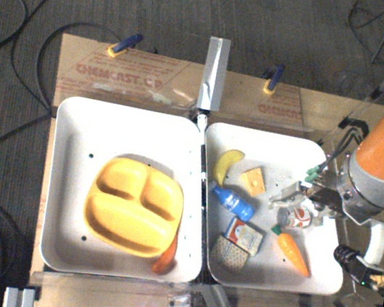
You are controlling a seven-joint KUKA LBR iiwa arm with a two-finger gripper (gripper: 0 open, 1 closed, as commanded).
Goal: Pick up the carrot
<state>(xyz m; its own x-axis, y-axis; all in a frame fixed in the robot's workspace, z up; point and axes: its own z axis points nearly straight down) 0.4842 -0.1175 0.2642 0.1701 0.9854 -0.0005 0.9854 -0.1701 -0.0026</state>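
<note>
While the carrot (293, 253) lies in the right bin (316, 285) near its right wall, the gripper (299, 203) hovers just above it, jaw state not discernible. A can (299, 218) sits between them; descent risks striking or grasping it instead.

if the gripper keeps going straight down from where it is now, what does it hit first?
Most likely the small red-and-white can directly beneath the gripper, not the carrot, which lies nearer the camera in the right bin. Depth is hard to judge from this slanted view.
</note>
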